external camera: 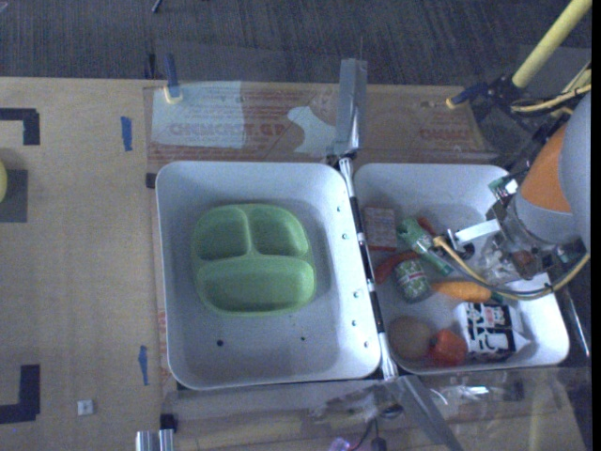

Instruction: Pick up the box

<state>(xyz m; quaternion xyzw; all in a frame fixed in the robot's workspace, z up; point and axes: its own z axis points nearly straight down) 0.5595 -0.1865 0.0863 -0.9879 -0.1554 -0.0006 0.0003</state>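
Note:
The box [490, 331] is a small white carton with black print, lying flat in the front right corner of the right bin [441, 181]. My gripper [504, 256] hangs over the bin's right side, just behind the box and above the orange carrot [463, 290]. Cables and the wrist body cover its tip. Nothing is seen held by it.
Also in the right bin: a pale red packet [380, 225], a green bottle [422, 241], a small green can [411, 279], a brown round fruit [408, 336] and a red tomato [449, 348] right beside the box. The left bin [178, 280] holds a green divided plate [254, 257].

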